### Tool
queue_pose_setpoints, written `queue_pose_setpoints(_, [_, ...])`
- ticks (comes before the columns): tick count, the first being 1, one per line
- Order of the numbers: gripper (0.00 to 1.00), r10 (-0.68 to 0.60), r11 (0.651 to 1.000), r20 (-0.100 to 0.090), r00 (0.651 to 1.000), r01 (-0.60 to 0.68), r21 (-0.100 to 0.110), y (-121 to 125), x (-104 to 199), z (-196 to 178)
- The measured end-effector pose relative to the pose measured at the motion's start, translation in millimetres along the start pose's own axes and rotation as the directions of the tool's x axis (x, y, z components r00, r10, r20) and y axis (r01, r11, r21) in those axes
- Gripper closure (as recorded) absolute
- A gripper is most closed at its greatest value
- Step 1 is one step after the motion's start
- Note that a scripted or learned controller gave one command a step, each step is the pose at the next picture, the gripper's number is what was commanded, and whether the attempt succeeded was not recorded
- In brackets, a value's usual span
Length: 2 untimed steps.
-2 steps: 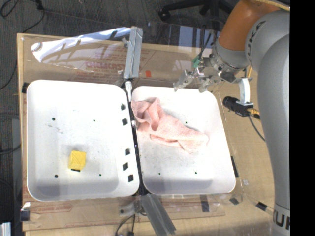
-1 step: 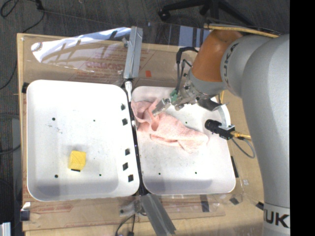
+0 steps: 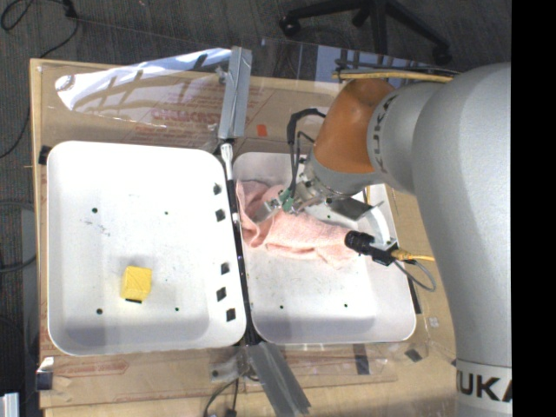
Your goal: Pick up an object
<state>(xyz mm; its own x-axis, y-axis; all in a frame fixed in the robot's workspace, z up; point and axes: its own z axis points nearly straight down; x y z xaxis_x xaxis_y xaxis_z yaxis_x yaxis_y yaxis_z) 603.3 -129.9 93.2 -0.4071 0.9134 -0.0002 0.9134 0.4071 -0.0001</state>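
— Two things to pick: one pink cloth in the right bin, one yellow block in the left bin.

— How will the cloth handle?

— Probably light, limp, crumpled; best pinched at a raised fold. The claw sits at the cloth's upper left edge; whether it's apart or together, I cannot tell.

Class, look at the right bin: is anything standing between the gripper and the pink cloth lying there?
Nothing visible does. The gripper is low at the upper edge of the pink cloth in the right bin, apparently touching it. The yellow block lies apart in the left bin.
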Motion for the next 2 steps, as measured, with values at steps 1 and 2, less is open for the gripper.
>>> queue_pose_setpoints(1, [1.00, -0.003, 1.000, 0.000, 1.000, 0.003, 0.001, 0, -1, -10])
queue_pose_setpoints(2, [1.00, 0.100, 0.995, 0.000, 0.995, -0.100, 0.002, 48, 15, -112])
